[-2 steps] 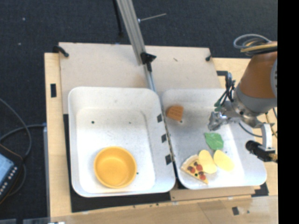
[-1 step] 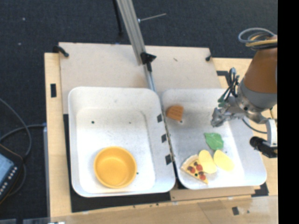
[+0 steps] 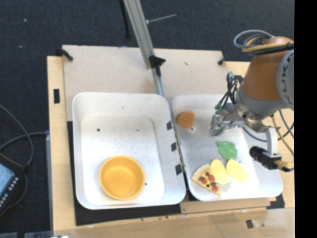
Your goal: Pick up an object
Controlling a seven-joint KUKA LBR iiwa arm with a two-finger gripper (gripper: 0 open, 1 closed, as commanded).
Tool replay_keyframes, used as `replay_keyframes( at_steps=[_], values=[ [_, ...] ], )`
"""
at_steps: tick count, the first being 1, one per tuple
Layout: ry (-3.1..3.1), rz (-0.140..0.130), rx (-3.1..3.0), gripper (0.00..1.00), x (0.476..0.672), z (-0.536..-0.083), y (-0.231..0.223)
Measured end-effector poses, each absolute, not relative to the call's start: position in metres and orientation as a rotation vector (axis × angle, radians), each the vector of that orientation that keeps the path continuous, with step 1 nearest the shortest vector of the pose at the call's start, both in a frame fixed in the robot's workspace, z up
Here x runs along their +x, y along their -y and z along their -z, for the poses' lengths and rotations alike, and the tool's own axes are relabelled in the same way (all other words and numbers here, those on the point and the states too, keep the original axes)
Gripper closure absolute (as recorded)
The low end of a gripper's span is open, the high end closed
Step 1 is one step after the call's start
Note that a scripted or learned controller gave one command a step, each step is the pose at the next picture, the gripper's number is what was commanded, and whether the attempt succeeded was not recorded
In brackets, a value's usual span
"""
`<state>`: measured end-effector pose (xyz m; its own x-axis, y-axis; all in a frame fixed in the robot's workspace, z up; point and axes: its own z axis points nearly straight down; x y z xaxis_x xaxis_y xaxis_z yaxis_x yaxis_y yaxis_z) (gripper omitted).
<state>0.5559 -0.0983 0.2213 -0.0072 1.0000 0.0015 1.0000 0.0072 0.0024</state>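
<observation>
Hand [image 3: 216,128] between brown piece [image 3: 185,119] and green piece [image 3: 227,149]; nothing held.

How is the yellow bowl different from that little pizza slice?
The yellow bowl is round, plain and much larger; the pizza slice is a small flat wedge with red spots. The bowl sits in the left bin; the slice lies in the right bin, touching a pale yellow piece. Both lie near their bins' front edges.
</observation>
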Motion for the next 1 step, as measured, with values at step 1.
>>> replay_keyframes(
  at_steps=[1],
  values=[
    [-2.231, -0.006, 2.21, 1.0, 0.5643, -0.2321, 0.0375]
  ],
)
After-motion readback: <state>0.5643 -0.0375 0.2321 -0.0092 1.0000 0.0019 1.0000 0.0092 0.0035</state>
